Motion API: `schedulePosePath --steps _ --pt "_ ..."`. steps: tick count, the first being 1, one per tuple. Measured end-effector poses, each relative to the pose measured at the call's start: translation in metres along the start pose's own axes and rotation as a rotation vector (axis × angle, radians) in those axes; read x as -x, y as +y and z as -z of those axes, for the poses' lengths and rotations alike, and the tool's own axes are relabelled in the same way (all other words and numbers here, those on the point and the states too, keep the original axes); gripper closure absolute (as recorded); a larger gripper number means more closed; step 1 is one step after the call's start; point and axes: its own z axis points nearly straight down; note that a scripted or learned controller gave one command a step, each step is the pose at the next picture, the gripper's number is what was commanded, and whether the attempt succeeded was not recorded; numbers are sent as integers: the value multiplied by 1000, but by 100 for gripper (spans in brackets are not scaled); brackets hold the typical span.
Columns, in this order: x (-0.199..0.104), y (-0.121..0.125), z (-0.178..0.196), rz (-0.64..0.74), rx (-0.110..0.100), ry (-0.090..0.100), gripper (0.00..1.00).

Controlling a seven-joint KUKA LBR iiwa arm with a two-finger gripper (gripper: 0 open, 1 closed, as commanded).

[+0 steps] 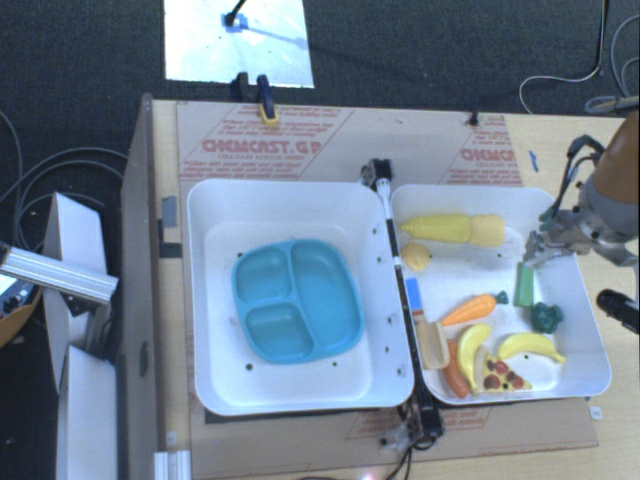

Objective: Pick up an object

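A: Nearest us, at the front of the right bin (pixel 590 363), we see a pizza slice (pixel 497 374), a yellow banana (pixel 531 346), a smaller banana (pixel 470 348), a red sausage (pixel 455 376) and a tan piece (pixel 432 345).

B: Just behind those we make out an orange carrot (pixel 470 310), a dark green broccoli (pixel 545 316) and an upright green stick (pixel 524 285).

A: In the left bin (pixel 215 268) we find a blue divided tray (pixel 296 299).

B: Farther back we see a small lemon (pixel 416 258) and a long yellow corn cob (pixel 453 229) near the rear wall.

A: And the hand (pixel 545 245)?

B: It hovers at the right bin's far right, just above the green stick. We cannot tell how far its fingers are parted, and we see nothing between them.

A: Beyond the bins we see the cardboard-covered worktop (pixel 330 138).
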Motion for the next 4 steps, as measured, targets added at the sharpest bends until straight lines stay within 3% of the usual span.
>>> schedulePosePath --steps 1,2,3,4 --pt "-6 3 -3 9 0 3 0" --pt "-67 -47 -61 13 -10 9 0" --pt "-95 -91 -63 4 6 -4 0" --pt "-96 -90 -53 7 4 2 100"
